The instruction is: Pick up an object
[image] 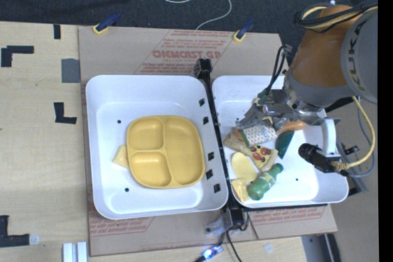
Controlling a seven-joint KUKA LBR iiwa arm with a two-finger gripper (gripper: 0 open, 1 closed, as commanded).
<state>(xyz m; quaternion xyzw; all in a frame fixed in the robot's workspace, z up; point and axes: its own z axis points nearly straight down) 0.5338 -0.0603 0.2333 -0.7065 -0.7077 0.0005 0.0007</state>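
The gripper (263, 112) hangs over the right bin (319, 194); its closure cannot be told; the green bottle (263, 184) lies near the front edge, light, rigid, slippery; grasp mid-body.

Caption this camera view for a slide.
Gripper poised over toy clutter in the right bin; yellow tray in the left.

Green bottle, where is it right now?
The green bottle lies in the right bin, near its front edge, beside yellow pieces and just below the pizza slice.

Even, bright overhead light; soft shadows; slightly blurry, low-resolution picture throughout.
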